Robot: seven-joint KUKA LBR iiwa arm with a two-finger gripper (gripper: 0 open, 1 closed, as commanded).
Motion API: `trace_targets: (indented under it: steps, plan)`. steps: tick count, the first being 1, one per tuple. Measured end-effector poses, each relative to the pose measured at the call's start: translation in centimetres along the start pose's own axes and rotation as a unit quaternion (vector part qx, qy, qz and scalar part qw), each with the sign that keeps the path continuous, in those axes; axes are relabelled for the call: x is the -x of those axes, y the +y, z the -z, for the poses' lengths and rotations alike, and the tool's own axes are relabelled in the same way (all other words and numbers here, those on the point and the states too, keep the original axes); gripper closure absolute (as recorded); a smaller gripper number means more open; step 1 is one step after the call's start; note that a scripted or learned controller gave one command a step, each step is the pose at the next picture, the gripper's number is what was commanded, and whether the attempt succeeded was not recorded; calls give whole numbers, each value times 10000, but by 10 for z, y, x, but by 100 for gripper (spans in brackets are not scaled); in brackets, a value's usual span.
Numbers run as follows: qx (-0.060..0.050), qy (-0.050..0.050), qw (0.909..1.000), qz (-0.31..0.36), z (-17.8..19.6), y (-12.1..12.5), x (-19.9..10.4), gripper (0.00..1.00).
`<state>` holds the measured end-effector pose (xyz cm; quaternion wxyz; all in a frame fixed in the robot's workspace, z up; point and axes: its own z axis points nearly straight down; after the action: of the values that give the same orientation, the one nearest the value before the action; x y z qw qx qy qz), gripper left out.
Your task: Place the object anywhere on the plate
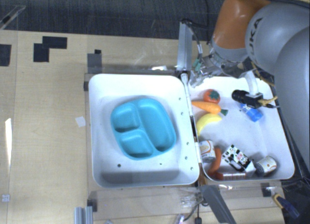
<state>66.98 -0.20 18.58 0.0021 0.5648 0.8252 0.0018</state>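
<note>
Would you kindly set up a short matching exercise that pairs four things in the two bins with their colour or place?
Things:
1. plate
2. banana
3. carrot
4. small can

Descriptions:
A. yellow, just below the carrot
B. blue, with three compartments, in the left bin
C. silvery, near the bottom right corner of the right bin
D. orange, lying beside the divider between the bins

Pairs: 1-B, 2-A, 3-D, 4-C

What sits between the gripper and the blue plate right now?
In the camera view, the bins' rims separate the gripper, at the right bin's far-left corner, from the plate in the left bin. Otherwise bare white bin floor.
</note>
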Motion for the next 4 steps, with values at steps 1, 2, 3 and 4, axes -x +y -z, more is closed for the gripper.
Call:
trace_targets:
  steps: [1, 2, 3, 4]
  plan:
    - [0, 5, 9980, 637, 8, -105, -119, 100]
    - [3, 1, 10000, -43, 28, -76, -99, 100]
    - [-2, -1, 9994, -341, 38, -29, -69, 100]
    - [-1, 1, 9922, 1243, 16, -107, -60, 100]
